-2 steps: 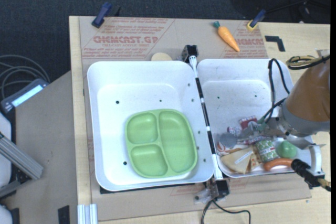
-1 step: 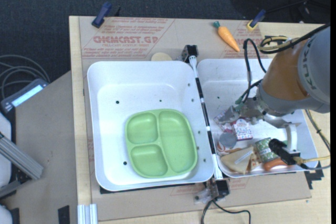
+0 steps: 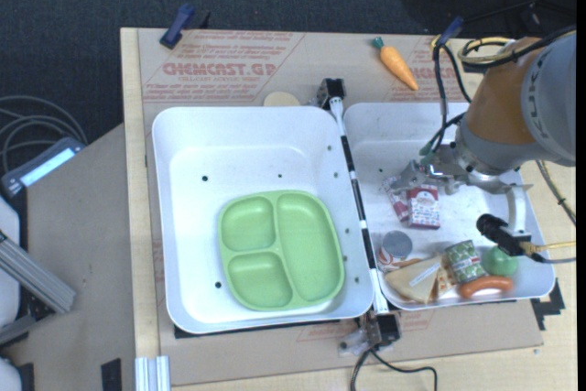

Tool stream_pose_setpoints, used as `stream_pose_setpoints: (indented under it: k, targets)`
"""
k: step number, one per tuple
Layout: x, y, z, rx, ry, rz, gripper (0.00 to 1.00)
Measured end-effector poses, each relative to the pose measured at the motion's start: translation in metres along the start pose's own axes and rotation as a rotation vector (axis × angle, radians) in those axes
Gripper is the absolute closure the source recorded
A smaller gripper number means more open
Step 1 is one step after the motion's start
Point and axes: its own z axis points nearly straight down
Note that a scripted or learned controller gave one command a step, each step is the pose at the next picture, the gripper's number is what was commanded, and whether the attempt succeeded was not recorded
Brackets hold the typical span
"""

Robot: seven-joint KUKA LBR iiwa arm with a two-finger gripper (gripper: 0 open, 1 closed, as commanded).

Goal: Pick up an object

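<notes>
Jaws above red-and-white packet (image 3: pixel 423 208)

A robotics lab: clamped cardboard bench (image 3: pixel 229 69), loose cables (image 3: pixel 37 128), white bins (image 3: pixel 174 197).

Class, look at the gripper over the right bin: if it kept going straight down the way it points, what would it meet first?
Probably the red-and-white packet, lying just below and left of the gripper; depth is hard to judge from this slanted view.

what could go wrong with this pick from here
The gripper sits low at a clear packet that may be slippery and could slide out rather than lift. The other items are heaped together at the right bin's near edge, beside a grey disc, so a grab there may catch two things or push one over the rim.
</notes>
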Motion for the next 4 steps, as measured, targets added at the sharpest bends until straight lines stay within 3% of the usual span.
stream_pose_setpoints:
  k: [1, 2, 3, 4]
  targets:
    - [0.012, -0.073, 0.0, 0.0, 0.0, 0.001, 0.0]
    - [-0.049, 0.082, -0.009, 0.005, -0.002, 0.0, 0.0]
    - [0.044, 0.087, -0.097, 0.003, 0.0, -0.003, 0.0]
    - [0.015, 0.0, -0.028, 0.01, -0.001, 0.002, 0.0]
